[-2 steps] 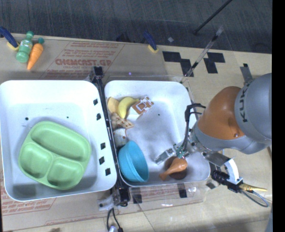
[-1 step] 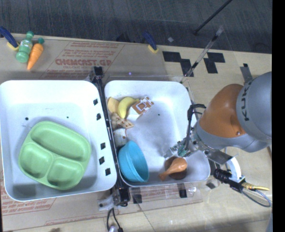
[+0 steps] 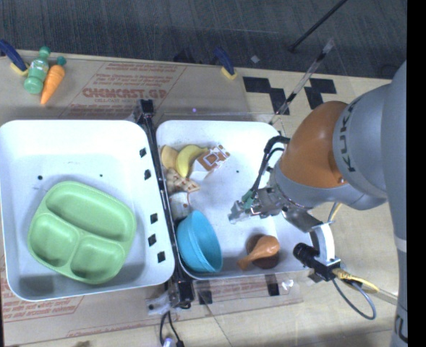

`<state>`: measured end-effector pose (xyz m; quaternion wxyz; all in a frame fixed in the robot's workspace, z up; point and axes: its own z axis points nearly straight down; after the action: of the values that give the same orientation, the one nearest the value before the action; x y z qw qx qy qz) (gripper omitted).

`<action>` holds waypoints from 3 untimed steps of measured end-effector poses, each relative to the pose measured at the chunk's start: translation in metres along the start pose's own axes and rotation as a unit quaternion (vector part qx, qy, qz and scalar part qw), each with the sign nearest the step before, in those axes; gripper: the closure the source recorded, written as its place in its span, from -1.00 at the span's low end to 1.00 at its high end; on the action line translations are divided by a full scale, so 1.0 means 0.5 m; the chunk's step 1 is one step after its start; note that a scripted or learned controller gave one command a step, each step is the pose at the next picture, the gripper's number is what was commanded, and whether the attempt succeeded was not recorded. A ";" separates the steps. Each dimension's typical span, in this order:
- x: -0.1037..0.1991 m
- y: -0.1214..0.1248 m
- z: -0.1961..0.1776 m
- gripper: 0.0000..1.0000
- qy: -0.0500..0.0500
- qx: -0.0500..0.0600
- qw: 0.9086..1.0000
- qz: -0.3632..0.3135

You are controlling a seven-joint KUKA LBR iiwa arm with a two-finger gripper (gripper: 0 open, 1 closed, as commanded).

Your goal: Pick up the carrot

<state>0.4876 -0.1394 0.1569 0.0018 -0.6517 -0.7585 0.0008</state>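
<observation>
The arm [image 3: 375, 147] is a thick grey casing lettered KUKA in black, with a glossy orange dome-like band above the wrist. Dark cables loop beside it; a yellowish cable trails below. The hand [image 3: 243, 208] appears metallic, perhaps green-tinged.

The light is even and fairly bright, coming from overhead, so the two white bins [image 3: 75, 139] read clean without burning out, though their floors carry a faint bluish cast. Shadows are soft and short: a pale one lies under the green plate [image 3: 82, 230], and a darker patch sits in the left bin's near corner. The arm's orange band [image 3: 310, 154] takes a mild sheen, and the grey casing [image 3: 375, 147] shows gentle highlights. The dark floor [image 3: 162, 13] beyond the surface falls dim. Detail is moderately soft overall, with small parts near the hand [image 3: 243, 210] hard to resolve.
</observation>
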 end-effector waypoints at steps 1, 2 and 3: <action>-0.142 -0.043 -0.190 1.00 -0.003 0.000 0.956 -0.294; -0.133 -0.044 0.029 1.00 0.001 0.001 0.907 -0.421; -0.090 -0.035 0.021 1.00 0.002 0.001 0.927 -0.376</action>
<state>0.4769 -0.1868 0.1462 0.0039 -0.3187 -0.9478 -0.0001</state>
